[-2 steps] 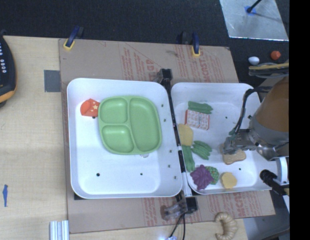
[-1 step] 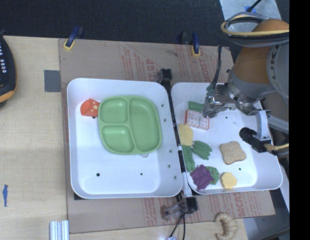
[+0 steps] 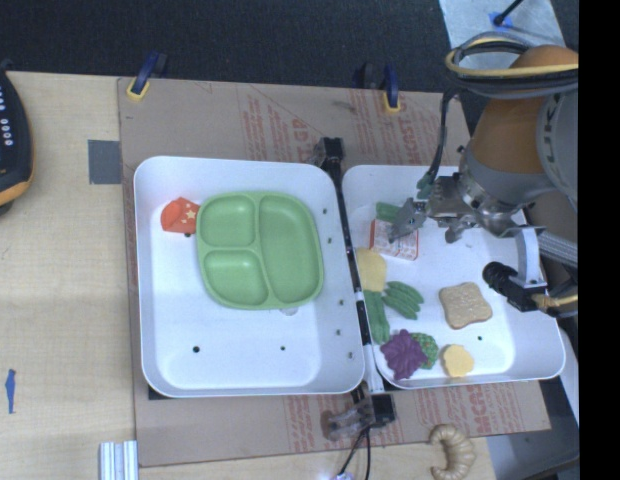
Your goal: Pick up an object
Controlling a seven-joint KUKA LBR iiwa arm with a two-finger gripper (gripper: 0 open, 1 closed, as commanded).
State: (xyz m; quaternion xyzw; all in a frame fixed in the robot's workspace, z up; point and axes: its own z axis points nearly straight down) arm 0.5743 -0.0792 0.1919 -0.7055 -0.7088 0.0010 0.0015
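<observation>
Step in hand: the approach, I'd say; the arm [image 3: 510, 138] reaches in from the right and nothing is lifted yet.
Gripper: the gripper [image 3: 408, 226] hangs low over the far left part of the right bin [image 3: 535, 363]; I cannot tell how it is set.
Nearest object: a white and red card [image 3: 395, 242], right beneath the gripper.
Other choices: toast slice [image 3: 464, 305], purple grapes [image 3: 407, 352], green pea pod [image 3: 403, 297], all nearer in that bin.
Left bin: green divided plate [image 3: 260, 249], red piece [image 3: 178, 215] beside it.
Next move: probably a straight descent onto the card, closing on it squarely.
</observation>
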